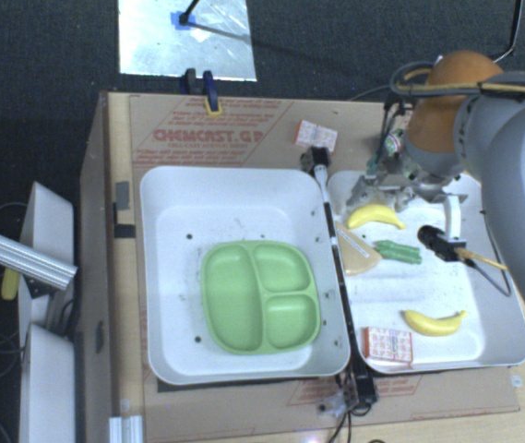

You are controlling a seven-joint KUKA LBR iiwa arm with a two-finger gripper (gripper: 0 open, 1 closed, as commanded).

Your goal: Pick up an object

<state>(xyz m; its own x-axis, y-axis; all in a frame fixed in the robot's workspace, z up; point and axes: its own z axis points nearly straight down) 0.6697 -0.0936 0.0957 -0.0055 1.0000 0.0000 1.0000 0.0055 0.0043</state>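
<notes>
A curved yellow plastic banana (375,217) lies crosswise at the far end of the right white bin (500,344), its long axis left-to-right, directly beneath the grey arm's gripper (393,188); whether the gripper holds anything, I cannot tell.

The divided plate (261,296) lies in the left bin (165,201). To the right of this plate, in the right bin (502,335), one banana (376,217) lies at the far end. The bean pod (398,251) is just nearer than it. Another banana (434,321) and a small card (387,344) lie at the near end.
</notes>
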